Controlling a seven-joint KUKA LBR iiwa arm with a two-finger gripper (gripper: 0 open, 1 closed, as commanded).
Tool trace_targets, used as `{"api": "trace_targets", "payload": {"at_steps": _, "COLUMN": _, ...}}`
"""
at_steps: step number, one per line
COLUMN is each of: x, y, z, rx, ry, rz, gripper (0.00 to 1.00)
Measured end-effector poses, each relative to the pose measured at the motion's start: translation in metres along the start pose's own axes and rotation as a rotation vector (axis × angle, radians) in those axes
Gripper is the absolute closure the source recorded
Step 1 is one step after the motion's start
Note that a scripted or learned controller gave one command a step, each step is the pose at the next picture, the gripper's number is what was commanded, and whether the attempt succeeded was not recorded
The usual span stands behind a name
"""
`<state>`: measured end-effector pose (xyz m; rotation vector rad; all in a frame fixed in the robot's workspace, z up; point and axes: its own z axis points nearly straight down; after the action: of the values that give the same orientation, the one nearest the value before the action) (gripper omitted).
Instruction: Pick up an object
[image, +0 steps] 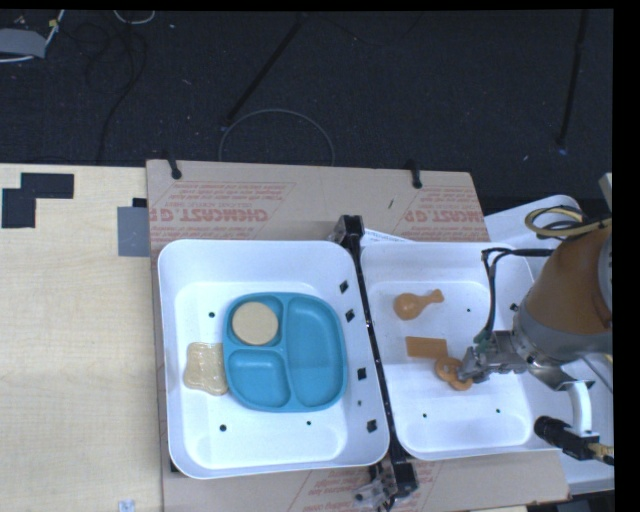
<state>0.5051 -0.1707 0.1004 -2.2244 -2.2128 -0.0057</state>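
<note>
In the right bin (440, 440) lie three small tan things: a spoon-shaped piece (415, 303) towards the back, a flat orange-brown block (426, 348) in the middle, and a small rounded orange piece (450, 374) just right of the block. My gripper (472, 368) is down in this bin, its tip right against the rounded orange piece. The arm's orange band (575, 290) rises behind it at the right.
The left bin (190, 270) holds a blue divided tray (290, 350) with a round tan disc (254, 322) in its back-left compartment. A pale waffle-like piece (205, 367) lies left of the tray. A black divider (365, 350) separates the bins.
</note>
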Motion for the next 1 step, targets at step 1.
{"api": "trace_targets", "payload": {"at_steps": 1, "x": 0.0085, "y": 0.0067, "z": -0.0534, "rx": -0.002, "ry": -0.006, "rz": -0.007, "gripper": 1.0}}
